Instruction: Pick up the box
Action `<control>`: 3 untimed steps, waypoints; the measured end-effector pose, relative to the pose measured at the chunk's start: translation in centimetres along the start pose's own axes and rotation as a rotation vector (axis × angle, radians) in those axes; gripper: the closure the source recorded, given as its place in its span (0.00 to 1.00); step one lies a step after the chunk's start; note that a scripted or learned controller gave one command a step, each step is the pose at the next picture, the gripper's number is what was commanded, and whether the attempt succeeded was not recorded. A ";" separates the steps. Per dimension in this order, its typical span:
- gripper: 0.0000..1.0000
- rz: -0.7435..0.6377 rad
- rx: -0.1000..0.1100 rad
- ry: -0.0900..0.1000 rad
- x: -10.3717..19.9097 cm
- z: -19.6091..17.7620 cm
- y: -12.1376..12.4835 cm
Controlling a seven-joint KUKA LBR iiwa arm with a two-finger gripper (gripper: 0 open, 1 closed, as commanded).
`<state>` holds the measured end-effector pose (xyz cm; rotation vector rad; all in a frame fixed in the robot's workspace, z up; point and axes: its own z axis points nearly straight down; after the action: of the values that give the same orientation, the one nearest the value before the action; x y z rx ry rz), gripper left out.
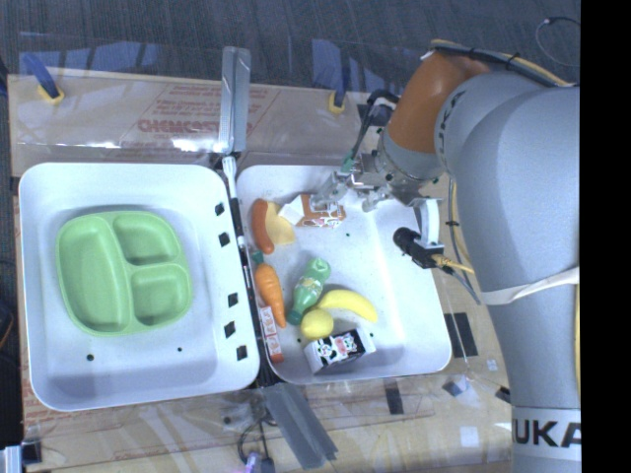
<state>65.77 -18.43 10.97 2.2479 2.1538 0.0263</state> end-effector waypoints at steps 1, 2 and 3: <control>0.00 0.093 0.006 -0.002 1.1 0.1 0.5; 0.00 0.162 0.009 -0.002 2.5 0.2 0.5; 0.00 0.276 0.024 0.001 4.6 -1.1 0.0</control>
<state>65.92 -13.83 12.07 2.5397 1.8358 0.0082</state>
